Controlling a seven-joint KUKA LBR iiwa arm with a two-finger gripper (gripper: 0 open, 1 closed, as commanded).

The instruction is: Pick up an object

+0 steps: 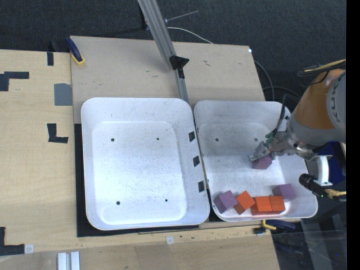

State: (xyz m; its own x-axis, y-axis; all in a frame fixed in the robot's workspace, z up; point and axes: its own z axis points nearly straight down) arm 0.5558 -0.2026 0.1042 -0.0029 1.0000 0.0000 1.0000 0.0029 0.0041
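My gripper (263, 154) reaches into the right bin (236, 114) from the right, its fingertips low over a small purple block (262, 162) at the bin's right middle. The block sits right at the fingertips, partly covered by them. Along the bin's front edge lie a purple block (225, 200), an orange block (244, 201), a longer orange block (268, 205) and another purple block (284, 191).
The left bin (138, 162) sits beside the right one, with a black divider strip (197, 162) between them. A metal pole (160, 30) slants across the back of the bench. The arm's orange band (315, 106) hangs over the right bin's right rim.
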